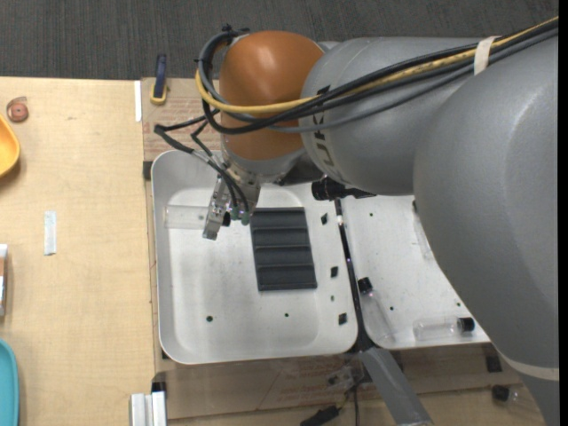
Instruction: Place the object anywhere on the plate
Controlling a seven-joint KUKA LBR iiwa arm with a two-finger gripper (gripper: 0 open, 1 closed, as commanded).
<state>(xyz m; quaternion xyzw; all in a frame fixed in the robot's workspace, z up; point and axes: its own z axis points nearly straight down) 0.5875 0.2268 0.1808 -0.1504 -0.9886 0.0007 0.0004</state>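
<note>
The gripper (216,222) hangs low over the back of the left bin (222,318), just beside the upper left corner of a dark ribbed slab (284,249) that lies flat near the bin's middle; on its other side, near the bin's left wall, rests a small clear piece (182,213) that is hard to make out. Whether the gripper is open or closed I cannot tell from this slant, and nothing shows clamped in it; so I judge the object not yet picked (the slab looks the likelier candidate, though the clear piece is as near). No plate is plain to me; a teal rim (4,382) at the lower left of the tabletop (89,282) may be one, well apart from the bin. To do the pick well, centre over the slab's short width and align across the ribs rather than along them; descend straight; close squarely so it does not tip; lift clear of the bin wall before travelling; set it down low over the plate rather than dropping it
</note>
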